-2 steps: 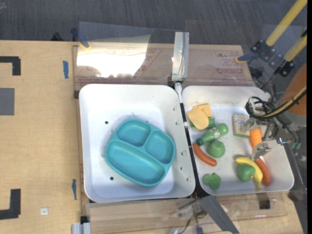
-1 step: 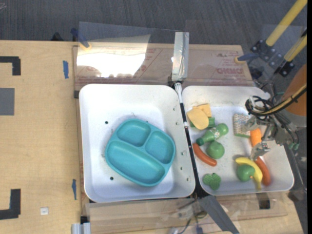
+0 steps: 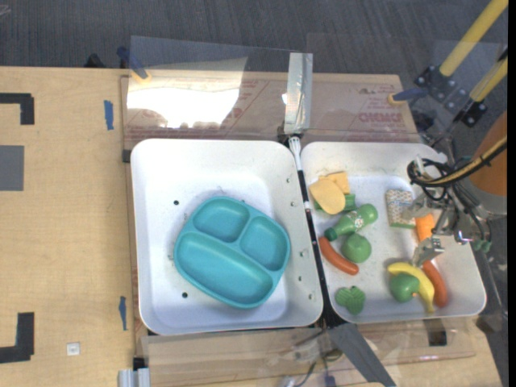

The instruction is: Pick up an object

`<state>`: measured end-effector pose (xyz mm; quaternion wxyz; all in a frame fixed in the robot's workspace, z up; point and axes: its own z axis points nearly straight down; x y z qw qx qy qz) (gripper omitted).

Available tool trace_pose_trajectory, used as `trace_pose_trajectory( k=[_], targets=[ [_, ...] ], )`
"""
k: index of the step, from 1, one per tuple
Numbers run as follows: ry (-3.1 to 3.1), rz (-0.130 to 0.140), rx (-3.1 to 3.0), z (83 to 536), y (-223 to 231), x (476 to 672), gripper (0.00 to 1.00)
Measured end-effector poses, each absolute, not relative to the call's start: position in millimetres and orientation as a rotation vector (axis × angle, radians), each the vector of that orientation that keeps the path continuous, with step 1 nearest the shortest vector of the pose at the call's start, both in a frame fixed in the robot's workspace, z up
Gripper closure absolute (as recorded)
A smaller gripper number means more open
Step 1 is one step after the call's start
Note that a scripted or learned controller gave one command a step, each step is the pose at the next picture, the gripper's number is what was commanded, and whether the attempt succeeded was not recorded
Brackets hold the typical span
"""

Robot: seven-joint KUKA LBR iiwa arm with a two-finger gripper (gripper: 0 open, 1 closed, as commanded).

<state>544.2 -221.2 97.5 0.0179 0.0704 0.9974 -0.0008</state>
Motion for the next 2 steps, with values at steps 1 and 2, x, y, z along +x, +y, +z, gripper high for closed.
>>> trace_pose_trajectory(
  k=[1,2],
  targets=[
    [3.093,-0.008,0.217,107.6,-222.1,546.2,1.00],
    [3.095,-0.008,0.217,106.3,-221.8,545.4,0.00]
  ],
)
